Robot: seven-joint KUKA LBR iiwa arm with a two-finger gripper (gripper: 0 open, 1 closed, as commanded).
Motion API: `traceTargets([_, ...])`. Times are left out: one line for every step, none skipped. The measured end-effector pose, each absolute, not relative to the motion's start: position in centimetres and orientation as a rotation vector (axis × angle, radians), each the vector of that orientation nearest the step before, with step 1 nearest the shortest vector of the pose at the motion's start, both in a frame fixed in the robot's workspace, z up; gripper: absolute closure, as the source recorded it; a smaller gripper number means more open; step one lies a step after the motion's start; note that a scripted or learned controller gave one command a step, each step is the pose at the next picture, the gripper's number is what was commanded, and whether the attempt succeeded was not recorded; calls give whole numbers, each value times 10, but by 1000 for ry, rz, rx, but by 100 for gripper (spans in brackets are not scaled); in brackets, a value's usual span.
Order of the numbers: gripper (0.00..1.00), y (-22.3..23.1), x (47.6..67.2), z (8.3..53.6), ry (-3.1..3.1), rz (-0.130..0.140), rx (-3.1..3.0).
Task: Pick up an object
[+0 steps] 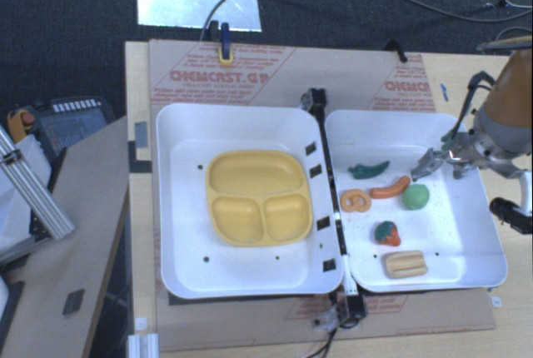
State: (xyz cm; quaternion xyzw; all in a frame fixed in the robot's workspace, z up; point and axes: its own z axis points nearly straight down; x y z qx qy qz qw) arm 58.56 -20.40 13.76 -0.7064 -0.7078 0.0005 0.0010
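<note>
Camera view | jaws (426, 166) spread, nr sausage (390, 189) end | right bin (491, 261) far edge free

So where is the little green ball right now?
The green ball lies in the right bin, beside the orange sausage, just below the gripper.

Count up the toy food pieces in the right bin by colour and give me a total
Green: 2, a dark green plastic pepper and a round light green plastic ball-shaped fruit
Orange: 2, a long orange plastic sausage and an orange plastic pretzel
Red: 1, a red plastic strawberry with green top
Tan: 1, a tan plastic bread roll
Total: 6
</note>
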Motion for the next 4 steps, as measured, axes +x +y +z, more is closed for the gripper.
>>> traceTargets([0, -204, 588, 91, -2224, -5, -2222])
traceTargets([100, -205, 591, 106, -2234, -12, -2229])
traceTargets([100, -198, 588, 155, -2230, -4, -2220])
traceTargets([100, -195, 584, 218, -2233, -6, -2220])
